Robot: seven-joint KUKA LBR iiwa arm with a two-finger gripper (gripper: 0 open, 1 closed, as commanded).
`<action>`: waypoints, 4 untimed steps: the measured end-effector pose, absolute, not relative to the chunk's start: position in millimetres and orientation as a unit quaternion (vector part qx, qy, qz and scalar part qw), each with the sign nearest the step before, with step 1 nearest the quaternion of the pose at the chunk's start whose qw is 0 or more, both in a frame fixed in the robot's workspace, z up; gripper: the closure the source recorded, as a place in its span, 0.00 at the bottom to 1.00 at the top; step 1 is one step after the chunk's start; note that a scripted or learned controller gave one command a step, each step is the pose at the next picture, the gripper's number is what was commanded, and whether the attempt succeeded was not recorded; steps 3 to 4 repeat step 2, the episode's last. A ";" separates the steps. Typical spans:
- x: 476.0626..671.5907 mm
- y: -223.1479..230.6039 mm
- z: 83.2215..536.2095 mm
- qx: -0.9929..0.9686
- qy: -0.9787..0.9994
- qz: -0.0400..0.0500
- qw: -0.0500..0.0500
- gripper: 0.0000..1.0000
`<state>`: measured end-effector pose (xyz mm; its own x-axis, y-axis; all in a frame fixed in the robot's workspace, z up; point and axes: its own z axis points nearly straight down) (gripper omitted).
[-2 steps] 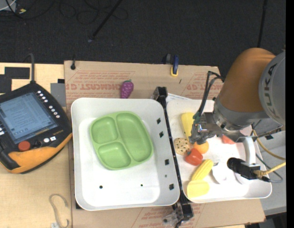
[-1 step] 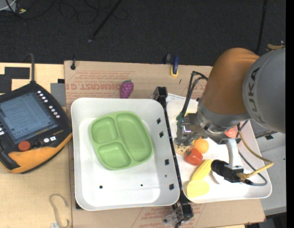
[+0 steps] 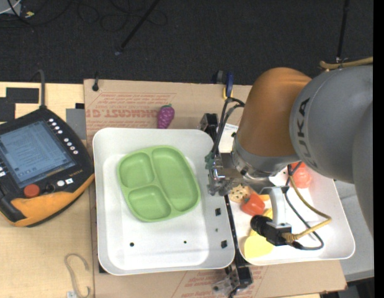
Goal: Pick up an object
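Note:
My gripper (image 3: 218, 180) hangs low over the ridge between the two bins, under the orange-banded wrist (image 3: 272, 120). Just right of it in the right bin (image 3: 340, 241) lie a tan spotted piece (image 3: 239, 195) and an orange-red toy (image 3: 254, 202). A red-orange round toy (image 3: 301, 177) peeks out beside the arm, and a yellow flat piece (image 3: 258, 247) lies near the bin's front. The left bin (image 3: 154, 247) holds a green divided plate (image 3: 159, 182). The arm hides much of the right bin.
A purple grape toy (image 3: 165, 115) lies on the cardboard behind the left bin. A teach pendant (image 3: 33, 160) rests on the bench at far left. Black and yellow cables (image 3: 291, 231) loop over the right bin's front.

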<state>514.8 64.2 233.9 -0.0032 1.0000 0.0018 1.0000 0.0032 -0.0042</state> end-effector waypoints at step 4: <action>521.1 55.7 217.0 -0.707 -0.707 0.002 0.001 1.00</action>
